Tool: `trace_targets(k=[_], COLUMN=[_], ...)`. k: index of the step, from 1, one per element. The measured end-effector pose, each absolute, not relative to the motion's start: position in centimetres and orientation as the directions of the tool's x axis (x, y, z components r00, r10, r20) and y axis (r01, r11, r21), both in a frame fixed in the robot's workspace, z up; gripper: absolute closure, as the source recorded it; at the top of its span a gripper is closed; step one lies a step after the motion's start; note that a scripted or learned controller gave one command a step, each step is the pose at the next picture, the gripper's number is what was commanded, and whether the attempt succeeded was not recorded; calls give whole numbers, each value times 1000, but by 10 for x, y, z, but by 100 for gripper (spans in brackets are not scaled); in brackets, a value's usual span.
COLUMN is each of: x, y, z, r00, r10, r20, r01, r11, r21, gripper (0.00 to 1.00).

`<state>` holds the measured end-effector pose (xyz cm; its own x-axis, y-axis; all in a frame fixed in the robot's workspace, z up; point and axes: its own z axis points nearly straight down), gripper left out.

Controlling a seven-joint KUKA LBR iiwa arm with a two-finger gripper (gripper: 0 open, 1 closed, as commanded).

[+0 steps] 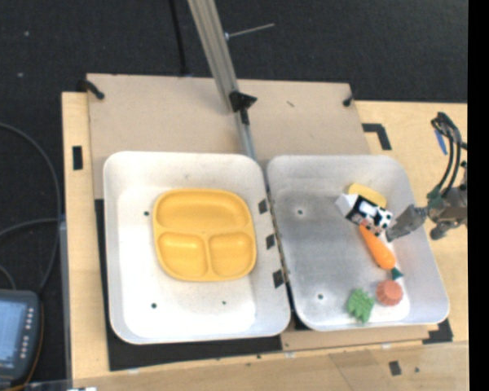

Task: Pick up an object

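Note:
The right bin (326,218) holds several small toys. A yellow block (368,192) lies at its far right, with a black-and-white cow toy (365,213) against it. An orange carrot (380,249) stretches down from the cow. Near the front wall sit a small red ball (389,292) and a green toy (359,304). My gripper (420,223) hangs over the bin's right rim, open, nothing between its fingers. Its left finger (403,221) points toward the carrot's upper end and stops just short of it.
The left bin (130,300) carries a yellow divided plate (204,233). A metal pole (216,47) slants up from between the bins at the back. A screen (8,332) sits off the bench at the lower left.

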<state>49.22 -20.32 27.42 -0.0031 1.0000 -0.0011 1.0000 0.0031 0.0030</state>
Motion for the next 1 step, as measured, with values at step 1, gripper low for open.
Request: trace_targets(k=[1], x=[492], y=[-203], z=[274], r00=[-2], r10=[1000], r20=[-1], r01=[1000], r11=[2], r21=[3], gripper=[0])
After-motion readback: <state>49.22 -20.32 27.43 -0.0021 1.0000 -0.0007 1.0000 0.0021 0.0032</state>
